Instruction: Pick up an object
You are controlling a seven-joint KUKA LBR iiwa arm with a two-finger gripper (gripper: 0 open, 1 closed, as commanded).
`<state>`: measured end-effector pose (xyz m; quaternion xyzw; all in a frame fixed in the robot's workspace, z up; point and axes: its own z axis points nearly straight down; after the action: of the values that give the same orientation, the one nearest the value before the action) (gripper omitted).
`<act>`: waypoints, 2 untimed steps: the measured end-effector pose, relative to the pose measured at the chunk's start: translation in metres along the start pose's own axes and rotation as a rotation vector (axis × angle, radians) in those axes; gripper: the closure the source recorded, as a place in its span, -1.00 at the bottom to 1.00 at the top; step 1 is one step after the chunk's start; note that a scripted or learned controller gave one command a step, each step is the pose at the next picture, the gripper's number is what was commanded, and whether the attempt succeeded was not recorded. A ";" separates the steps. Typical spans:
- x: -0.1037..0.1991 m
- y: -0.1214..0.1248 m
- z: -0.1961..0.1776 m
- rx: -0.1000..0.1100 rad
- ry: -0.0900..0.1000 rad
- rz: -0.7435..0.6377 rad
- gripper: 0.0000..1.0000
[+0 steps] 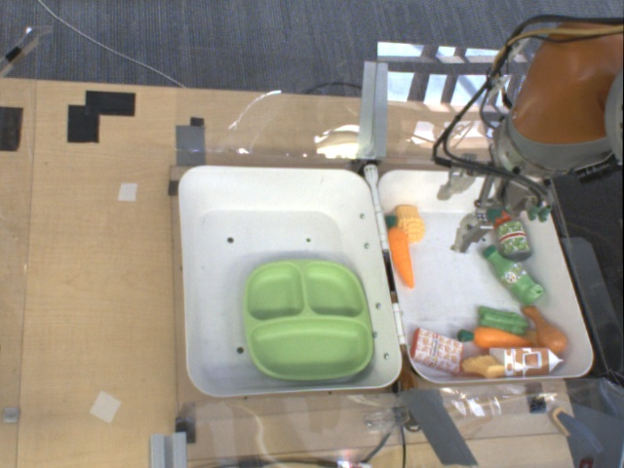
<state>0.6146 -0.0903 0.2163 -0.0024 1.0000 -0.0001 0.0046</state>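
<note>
Claw hangs released, upper right of frame, beside the green bottle; nothing grasped, pick pending.

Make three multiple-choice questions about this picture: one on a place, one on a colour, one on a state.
1. Where does the divided plate lie?
A. left bin
B. right bin
C. on the bench

2. What colour is the plate?
A. red
B. green
C. blue

3. How does the corn cob lie?
A. on the plate
B. between the gripper's fingers
C. in the right bin, beside a carrot

Key: 1 A, the plate rests in the left bin. 2 B, it is light green. 3 C, it lies at the bin's left wall, apart from the gripper.
</note>
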 end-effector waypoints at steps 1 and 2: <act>0.001 -0.016 0.123 0.000 0.006 0.101 -1.00; -0.021 0.008 0.128 0.000 -0.004 0.051 -1.00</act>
<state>0.6371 -0.0822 0.0889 0.0229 0.9997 -0.0001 0.0066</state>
